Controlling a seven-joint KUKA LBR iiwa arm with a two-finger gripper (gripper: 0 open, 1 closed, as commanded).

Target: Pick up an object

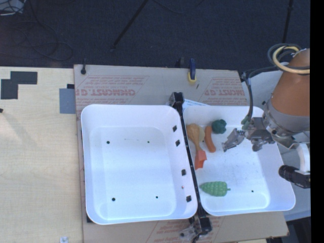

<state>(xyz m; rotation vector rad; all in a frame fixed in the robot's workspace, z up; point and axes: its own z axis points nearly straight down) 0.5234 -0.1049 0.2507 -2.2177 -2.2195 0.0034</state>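
The right bin (273, 199) holds several toy foods. A tan pear-shaped piece (194, 133) and an orange carrot (209, 138) lie side by side near the bin's left wall. A dark green broccoli (218, 126) sits just behind them and a small red piece (200, 159) just in front. A green bumpy vegetable (213, 188) lies near the front. My gripper (244, 142) hangs over the middle of this bin, to the right of the carrot. It is open, with nothing between its fingers.
The left bin (91, 161) stands beside the right one, with black clips (183, 172) along the shared wall. Both rest on cardboard (126, 87) with a blue clamp (192, 71) at the back. The arm's orange body (293, 90) looms at the right.
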